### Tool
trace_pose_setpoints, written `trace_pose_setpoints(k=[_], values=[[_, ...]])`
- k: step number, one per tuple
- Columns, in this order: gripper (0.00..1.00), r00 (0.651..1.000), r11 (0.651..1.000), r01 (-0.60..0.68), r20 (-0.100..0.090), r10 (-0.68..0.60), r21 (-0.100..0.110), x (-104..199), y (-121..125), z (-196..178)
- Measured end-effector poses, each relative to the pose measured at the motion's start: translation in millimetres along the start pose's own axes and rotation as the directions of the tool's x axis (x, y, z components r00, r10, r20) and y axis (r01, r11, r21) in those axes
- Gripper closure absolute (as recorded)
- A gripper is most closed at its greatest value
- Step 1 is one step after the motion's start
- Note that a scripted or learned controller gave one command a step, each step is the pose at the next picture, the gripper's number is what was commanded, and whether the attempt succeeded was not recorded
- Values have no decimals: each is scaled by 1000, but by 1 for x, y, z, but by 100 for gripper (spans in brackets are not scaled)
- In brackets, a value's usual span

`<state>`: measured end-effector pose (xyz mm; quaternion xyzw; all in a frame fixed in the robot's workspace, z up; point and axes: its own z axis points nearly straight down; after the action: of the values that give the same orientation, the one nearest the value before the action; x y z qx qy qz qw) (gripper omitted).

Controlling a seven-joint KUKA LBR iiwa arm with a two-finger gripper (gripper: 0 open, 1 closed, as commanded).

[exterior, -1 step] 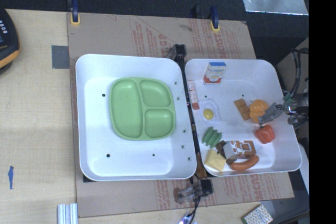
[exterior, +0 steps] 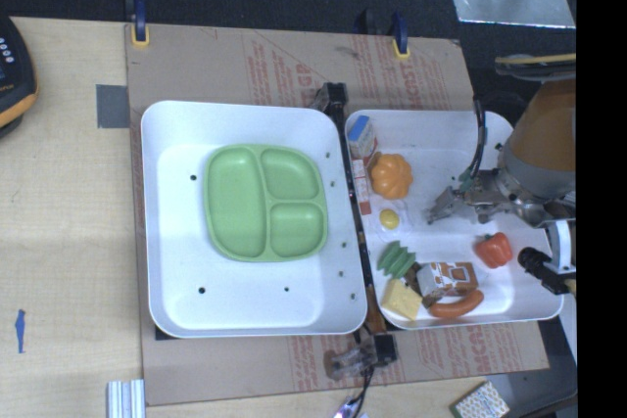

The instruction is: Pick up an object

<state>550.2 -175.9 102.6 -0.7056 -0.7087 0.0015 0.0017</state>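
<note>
Two white bins are seen side by side on the tabletop (exterior: 69, 210). A green divided plate (exterior: 265, 202) lies in the middle of the left bin (exterior: 167, 308). The right bin (exterior: 431, 127) holds an orange pumpkin-shaped toy (exterior: 391, 174) at its upper left, a small yellow ball (exterior: 390, 219) just below it, a green leafy piece (exterior: 397, 259), a yellow wedge (exterior: 401, 300), a small brown box (exterior: 446, 278), a sausage (exterior: 457, 305) near the lower edge, and a red tomato-like toy (exterior: 494, 250) at the lower right. The gripper (exterior: 436, 210) is seen at the middle right of the frame, over bare bin floor between the yellow ball and the red toy. Its fingers are spread apart, and nothing is seen between them.
</note>
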Motion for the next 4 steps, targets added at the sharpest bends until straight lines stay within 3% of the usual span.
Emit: trace_pose_setpoints(k=[1,2,3,4], values=[[0,1000,1000,7,1,-6,-15,38,103,-52],[0,1000,1000,4,0,-4,4,76,81,14],[0,1000,1000,-1,1,1,4,82,18,11],[100,1000,1000,2,2,-2,-2,81,21,-1]])
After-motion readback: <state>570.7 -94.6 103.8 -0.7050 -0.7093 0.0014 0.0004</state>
